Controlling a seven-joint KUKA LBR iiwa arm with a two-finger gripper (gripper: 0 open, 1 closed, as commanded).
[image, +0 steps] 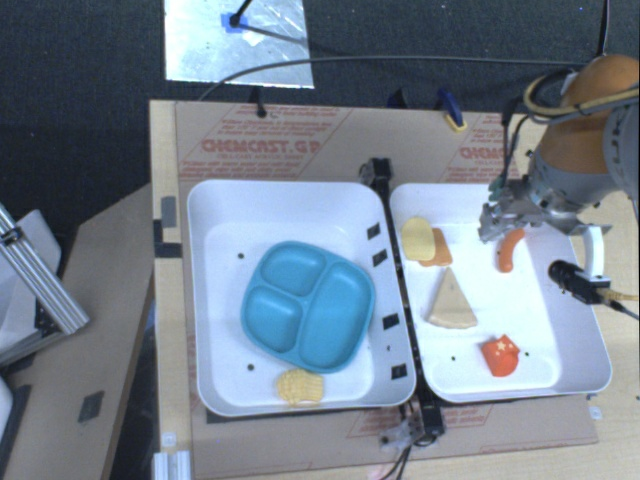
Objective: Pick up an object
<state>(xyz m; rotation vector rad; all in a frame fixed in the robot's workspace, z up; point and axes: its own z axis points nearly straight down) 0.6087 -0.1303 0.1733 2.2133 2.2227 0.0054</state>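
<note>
I've got the gripper [508,236] clamped on an orange carrot-looking piece [509,251] over the right bin [575,368].

bins [300,200] were white | divided plate [307,305] was blue | corn cob [301,387] was yellow | wedge [452,301] was pale cream | carrot-like piece [509,250] was orange | lumpy item [500,356] was red-orange

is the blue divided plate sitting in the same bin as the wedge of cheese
No, the blue divided plate lies in the left bin, while the cheese wedge lies in the right bin.
</note>
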